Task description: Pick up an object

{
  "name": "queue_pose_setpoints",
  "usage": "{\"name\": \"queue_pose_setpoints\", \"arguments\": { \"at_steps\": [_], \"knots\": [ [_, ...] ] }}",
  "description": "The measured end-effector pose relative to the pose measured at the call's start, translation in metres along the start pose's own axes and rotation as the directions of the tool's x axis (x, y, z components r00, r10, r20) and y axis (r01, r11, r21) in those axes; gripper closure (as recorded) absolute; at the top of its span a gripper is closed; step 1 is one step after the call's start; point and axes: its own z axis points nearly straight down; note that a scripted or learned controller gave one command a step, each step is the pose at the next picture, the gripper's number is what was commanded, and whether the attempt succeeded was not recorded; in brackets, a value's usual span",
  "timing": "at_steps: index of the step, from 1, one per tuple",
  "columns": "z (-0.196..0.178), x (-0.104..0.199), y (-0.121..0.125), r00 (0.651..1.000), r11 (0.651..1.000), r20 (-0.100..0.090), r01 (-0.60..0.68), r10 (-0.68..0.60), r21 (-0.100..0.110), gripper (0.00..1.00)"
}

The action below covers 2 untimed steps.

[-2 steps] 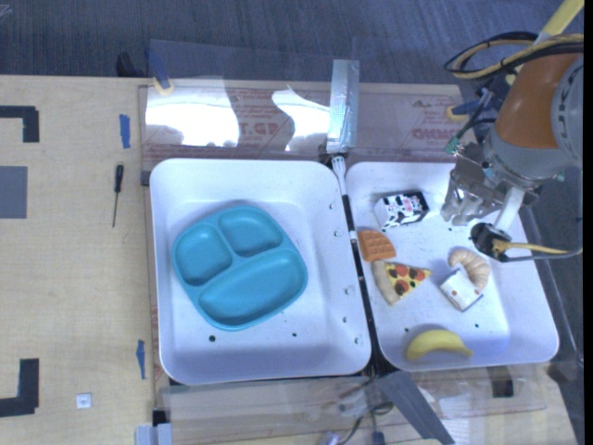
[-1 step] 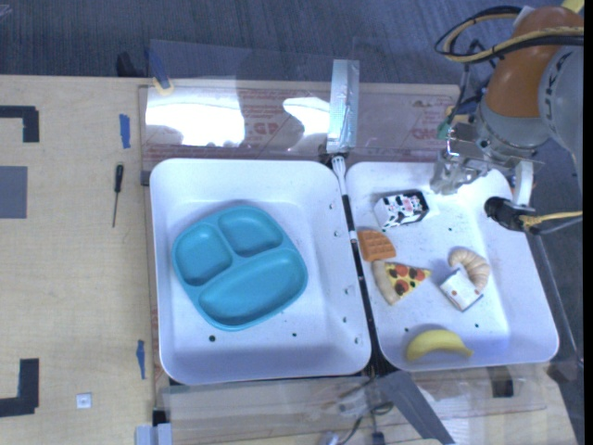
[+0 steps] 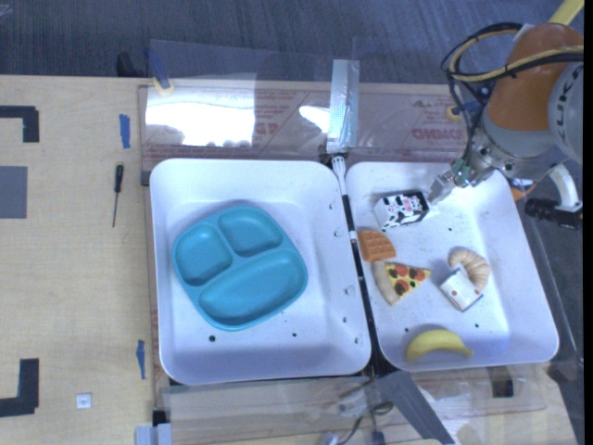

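White right-hand bin (image 3: 519,248) holds the toys. Gripper (image 3: 441,187) sits at its upper edge, just right of the black-and-white cow toy (image 3: 402,209), apparently touching. Cow's long axis runs roughly left-right, slightly tilted. Finger spread: cannot tell. Nothing visibly held.
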Motion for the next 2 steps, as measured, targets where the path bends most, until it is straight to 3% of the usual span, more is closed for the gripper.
{"name": "queue_pose_setpoints", "arguments": {
  "at_steps": [1,2],
  "knots": [
    [-0.0529,0.0481,0.0283,0.995,0.995,0.004,-0.1,0.1,-0.008,1.0],
    [-0.0502,0.0472,0.0263,0.995,0.995,0.002,-0.103,0.103,-0.004,0.0]
  ]
}}
